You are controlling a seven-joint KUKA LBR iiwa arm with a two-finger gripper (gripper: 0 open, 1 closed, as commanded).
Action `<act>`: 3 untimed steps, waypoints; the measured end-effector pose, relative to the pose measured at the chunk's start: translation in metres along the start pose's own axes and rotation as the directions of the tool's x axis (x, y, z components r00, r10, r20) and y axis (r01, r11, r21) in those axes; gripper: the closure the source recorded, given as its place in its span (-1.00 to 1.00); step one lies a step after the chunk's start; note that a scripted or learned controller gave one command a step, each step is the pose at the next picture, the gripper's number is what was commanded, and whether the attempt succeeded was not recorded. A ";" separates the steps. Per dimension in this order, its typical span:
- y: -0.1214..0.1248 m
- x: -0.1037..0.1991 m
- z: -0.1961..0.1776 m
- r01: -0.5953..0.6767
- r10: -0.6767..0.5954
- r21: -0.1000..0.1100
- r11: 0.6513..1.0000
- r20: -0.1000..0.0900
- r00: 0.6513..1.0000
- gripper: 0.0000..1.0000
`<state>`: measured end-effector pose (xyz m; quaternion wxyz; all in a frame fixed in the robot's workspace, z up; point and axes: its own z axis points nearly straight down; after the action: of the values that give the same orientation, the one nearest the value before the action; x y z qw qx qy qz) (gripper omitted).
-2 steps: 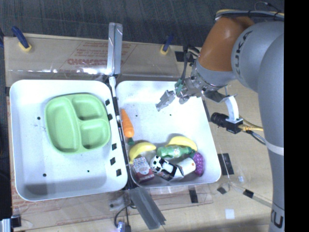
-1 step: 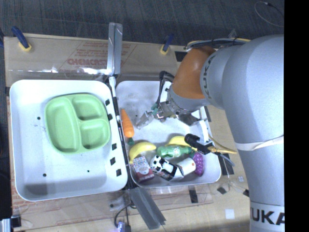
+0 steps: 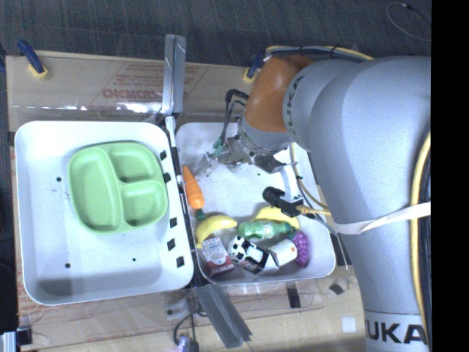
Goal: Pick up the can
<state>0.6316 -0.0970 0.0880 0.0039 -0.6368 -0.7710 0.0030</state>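
grey arm (image 3: 366,152): bulky, orange band above the wrist, reaches in from the right over the right bin (image 3: 322,270). left bin (image 3: 37,218): holds a green divided plate (image 3: 119,185), lying flat. gripper (image 3: 220,155): low over the right bin's upper left; whether the jaws are apart or together cannot be told. carrot (image 3: 193,188): along the bin's left wall. yellow bananas (image 3: 212,226): just below it. can (image 3: 214,253): small, red-labelled, in the bin's lower left corner, long axis running roughly up-down, slightly tilted; well apart from the gripper.
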 end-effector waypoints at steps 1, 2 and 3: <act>-0.045 -0.013 0.001 0.026 -0.026 0.001 1.000 -0.002 1.000 -1.00; -0.049 0.003 -0.002 0.024 -0.024 -0.006 1.000 0.009 1.000 -1.00; -0.107 -0.079 -0.005 0.089 -0.089 0.000 0.996 -0.004 0.996 -1.00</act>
<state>0.5413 -0.1948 0.0935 0.0056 -0.6016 -0.7988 0.0019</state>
